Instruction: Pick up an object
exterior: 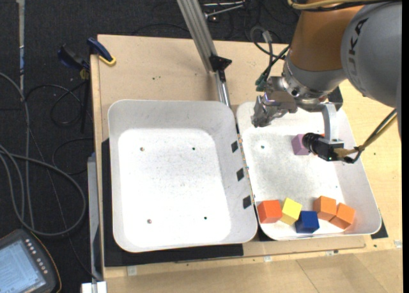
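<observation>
Camera view, three orange blocks (327, 205), one yellow block (291, 209), one blue block (308, 221)

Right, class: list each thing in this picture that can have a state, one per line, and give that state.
gripper: over the far end of the right bin, nothing seen held
purple block: lying alone, mid right bin
orange block: resting at the near wall
yellow block: resting tilted beside it
blue block: resting at the near wall
right bin: holds blocks

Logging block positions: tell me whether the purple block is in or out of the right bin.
In. The purple block sits on the right bin's floor.
</observation>
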Tool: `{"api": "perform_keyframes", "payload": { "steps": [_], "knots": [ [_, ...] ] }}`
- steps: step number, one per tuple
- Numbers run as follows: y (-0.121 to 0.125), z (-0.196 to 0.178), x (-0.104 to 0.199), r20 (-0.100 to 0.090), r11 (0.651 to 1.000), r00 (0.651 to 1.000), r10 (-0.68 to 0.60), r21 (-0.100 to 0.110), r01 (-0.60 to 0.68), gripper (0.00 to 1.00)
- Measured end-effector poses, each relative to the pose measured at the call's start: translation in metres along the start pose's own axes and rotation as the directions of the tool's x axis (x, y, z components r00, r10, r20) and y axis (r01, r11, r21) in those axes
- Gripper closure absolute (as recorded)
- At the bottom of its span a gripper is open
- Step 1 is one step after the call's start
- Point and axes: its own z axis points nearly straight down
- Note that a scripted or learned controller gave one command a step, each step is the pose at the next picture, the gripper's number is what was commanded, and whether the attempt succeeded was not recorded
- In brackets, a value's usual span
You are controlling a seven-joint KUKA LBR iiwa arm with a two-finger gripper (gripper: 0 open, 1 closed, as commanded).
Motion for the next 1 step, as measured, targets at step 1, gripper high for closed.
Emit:
{"api": "perform_keyframes", "payload": {
  "steps": [1],
  "knots": [
    [-0.0309, 0.0157, 0.0476, 0.000, 1.000, 1.000, 0.000, 0.001, 0.000, 1.00]
  ]
}}
